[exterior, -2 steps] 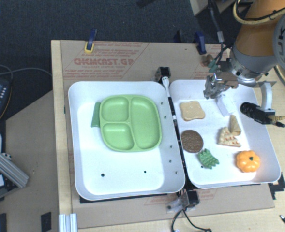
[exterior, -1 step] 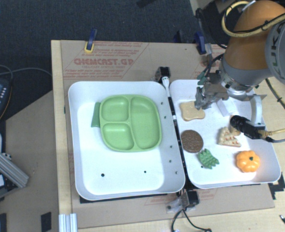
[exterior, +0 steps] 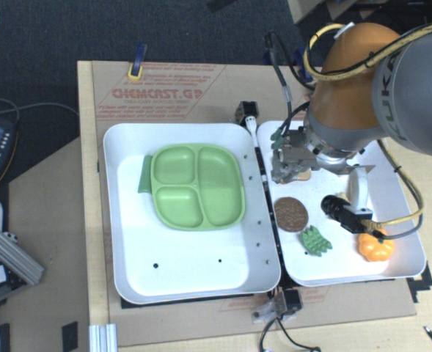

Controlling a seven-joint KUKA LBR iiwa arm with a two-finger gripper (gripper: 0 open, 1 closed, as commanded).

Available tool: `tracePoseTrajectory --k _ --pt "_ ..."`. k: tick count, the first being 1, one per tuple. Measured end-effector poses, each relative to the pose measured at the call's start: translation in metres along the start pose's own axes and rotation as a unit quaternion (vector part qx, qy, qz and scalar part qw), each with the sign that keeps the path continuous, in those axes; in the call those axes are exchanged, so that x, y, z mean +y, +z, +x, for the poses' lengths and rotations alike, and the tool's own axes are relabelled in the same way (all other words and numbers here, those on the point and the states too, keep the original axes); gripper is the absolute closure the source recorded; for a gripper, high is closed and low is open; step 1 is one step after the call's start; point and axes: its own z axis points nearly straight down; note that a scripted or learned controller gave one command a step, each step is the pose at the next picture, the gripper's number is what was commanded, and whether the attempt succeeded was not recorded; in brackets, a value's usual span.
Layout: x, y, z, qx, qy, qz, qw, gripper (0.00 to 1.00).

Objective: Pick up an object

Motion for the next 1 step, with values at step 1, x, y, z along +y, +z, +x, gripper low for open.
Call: tracePoseTrajectory --k 1 --pt "-0.0170 -0.0043 0.0168 0.000 0.001 -0.001 1.0000 1.00"
